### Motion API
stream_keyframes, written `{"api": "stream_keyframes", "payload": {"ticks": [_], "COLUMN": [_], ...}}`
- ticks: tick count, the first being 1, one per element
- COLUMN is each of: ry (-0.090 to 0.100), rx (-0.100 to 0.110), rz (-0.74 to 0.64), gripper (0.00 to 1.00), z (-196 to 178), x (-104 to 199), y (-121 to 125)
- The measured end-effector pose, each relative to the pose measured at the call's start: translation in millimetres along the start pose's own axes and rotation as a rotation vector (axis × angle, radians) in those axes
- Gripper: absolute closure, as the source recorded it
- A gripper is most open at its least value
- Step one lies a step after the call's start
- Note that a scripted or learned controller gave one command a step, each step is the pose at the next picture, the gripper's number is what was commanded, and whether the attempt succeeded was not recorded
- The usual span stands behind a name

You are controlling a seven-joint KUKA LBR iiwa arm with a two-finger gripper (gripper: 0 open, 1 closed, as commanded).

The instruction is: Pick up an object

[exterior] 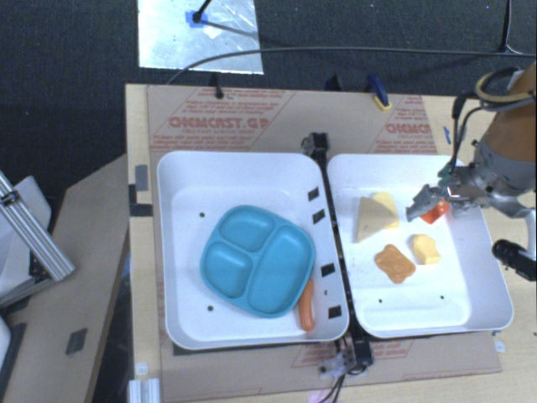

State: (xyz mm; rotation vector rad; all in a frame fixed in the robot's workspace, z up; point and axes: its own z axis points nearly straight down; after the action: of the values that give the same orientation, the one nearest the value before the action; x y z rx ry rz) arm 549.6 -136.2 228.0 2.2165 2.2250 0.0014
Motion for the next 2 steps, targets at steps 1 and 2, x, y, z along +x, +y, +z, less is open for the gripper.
{"api": "stream_keyframes", "payload": {"ticks": [1, 2], "ry": [0.001, 0.0], "rx": [0.003, 0.003], "rz": [0.002, 0.003], "gripper": [0.0, 0.0], "z": [59.8, 102.5], "x": [6.9, 3.8], "y": [3.4, 0.6]}}
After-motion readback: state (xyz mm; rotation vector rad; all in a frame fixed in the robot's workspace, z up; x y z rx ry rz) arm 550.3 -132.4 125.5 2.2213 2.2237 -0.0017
